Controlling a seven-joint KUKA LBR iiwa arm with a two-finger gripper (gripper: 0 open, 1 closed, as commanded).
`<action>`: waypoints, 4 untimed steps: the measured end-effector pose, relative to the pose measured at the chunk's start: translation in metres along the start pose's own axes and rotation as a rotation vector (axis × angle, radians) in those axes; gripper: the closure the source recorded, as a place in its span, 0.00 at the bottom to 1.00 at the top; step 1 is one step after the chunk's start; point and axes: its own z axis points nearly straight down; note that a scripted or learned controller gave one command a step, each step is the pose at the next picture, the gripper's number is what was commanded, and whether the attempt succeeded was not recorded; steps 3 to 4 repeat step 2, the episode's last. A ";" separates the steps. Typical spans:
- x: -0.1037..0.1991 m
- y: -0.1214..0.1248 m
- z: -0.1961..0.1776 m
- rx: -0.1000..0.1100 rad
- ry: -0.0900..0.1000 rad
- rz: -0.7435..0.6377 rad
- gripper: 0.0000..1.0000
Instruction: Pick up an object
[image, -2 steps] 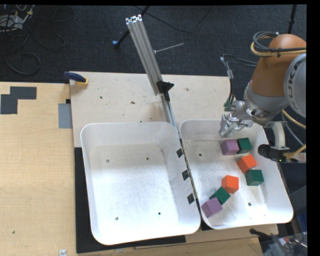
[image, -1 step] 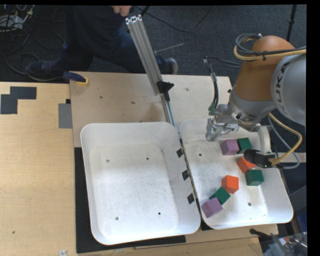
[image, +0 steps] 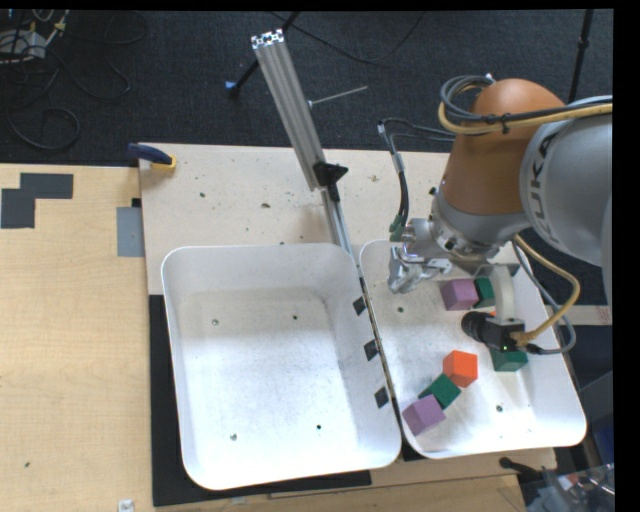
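Two white bins sit side by side: the left bin (image: 200, 290) at centre frame, the right bin (image: 560, 420) at lower right. In the right one lie a purple block (image: 460, 294), a green block (image: 511, 358), an orange block (image: 461, 367), a dark green block (image: 440, 391) and a second purple block (image: 422, 414). The gripper (image: 405, 275) hangs over the right bin's upper left part — the first purple block lies just to its right, the others lower. Whether it grips anything, I cannot tell.

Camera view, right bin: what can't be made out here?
- Pincer: too small and blurred to tell open from shut, or whether it holds anything.
- Green block behind the purple block: partly covered by it and the arm.
- Right bin: far side hidden under the arm.
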 end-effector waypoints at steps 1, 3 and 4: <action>0.041 -0.024 0.015 0.003 -0.001 0.000 1.00; 0.095 -0.045 0.021 0.002 0.000 -0.001 1.00; 0.095 -0.045 0.021 0.002 0.000 -0.001 1.00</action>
